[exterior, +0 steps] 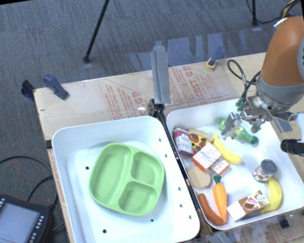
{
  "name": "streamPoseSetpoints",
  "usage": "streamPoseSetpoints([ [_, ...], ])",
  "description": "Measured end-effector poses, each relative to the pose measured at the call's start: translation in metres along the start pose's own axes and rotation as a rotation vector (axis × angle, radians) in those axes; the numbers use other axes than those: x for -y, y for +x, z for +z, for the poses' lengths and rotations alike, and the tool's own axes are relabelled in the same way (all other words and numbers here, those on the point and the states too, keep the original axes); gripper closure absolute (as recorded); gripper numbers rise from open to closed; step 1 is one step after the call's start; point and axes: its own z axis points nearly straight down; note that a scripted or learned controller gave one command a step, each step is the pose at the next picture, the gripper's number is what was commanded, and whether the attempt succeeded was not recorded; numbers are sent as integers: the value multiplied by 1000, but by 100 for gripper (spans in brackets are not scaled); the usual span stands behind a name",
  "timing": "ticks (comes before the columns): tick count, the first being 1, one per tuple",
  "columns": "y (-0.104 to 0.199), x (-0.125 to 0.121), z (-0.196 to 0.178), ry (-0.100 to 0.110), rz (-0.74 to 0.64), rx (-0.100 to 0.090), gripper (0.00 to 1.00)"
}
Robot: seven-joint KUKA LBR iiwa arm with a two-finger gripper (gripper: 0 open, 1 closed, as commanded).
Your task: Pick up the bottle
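A: How far along is the arm with the bottle?

B: Not far, I'm judging. The gripper [238, 123] is hanging low over the upper right of the right bin [298, 180], and the green bottle [245, 135] is lying just beside and below it, on the bin floor. Nothing is sitting between the jaws. The grasp and the lift are both remaining.

A: Are the jaws wide or narrow?

B: I cannot tell; the metal parts are blurring together there.

A: Which way is the bottle pointing?

B: It is lying on its side, long axis running from upper left to lower right, one end by the gripper, the other toward the bin's right wall. Which end is the cap, I cannot tell. The banana [226, 149] is lying just left of it.
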Motion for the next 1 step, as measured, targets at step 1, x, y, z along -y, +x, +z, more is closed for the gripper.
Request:
streamPoseSetpoints([
  [1, -14, -10, 65, -1, -203, 0, 0],
])
